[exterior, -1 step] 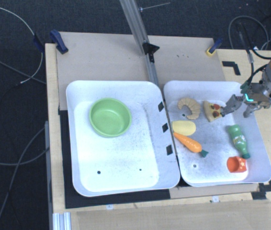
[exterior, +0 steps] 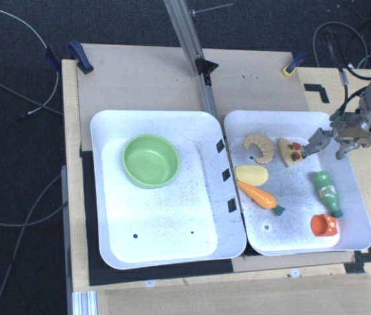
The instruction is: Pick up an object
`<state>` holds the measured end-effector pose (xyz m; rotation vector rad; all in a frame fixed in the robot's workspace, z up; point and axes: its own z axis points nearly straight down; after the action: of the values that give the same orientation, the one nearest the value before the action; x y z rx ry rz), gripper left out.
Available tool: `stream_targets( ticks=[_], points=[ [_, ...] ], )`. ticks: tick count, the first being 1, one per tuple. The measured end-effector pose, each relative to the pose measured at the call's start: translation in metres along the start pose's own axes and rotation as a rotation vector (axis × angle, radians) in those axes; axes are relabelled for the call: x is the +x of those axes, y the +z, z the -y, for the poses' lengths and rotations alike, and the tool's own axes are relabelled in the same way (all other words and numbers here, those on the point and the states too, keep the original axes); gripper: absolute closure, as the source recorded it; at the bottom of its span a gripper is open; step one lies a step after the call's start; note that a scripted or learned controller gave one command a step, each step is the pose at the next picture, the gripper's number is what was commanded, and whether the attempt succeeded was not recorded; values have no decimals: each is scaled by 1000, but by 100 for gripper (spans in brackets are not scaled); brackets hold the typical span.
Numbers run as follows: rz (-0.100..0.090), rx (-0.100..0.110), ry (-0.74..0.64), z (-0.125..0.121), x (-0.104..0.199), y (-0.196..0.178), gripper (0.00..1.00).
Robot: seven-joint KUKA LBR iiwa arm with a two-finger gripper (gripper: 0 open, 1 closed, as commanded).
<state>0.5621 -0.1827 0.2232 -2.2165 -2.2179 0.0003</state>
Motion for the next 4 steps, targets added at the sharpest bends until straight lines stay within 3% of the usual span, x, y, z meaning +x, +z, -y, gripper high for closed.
stream_targets(
  ticks=[2,3,4],
  points=[
    [-3,9,2,0,1,109,0],
    [-3,8,1,1,2,129,0],
    [-3,2,1,-1,2,115,100]
  ],
)
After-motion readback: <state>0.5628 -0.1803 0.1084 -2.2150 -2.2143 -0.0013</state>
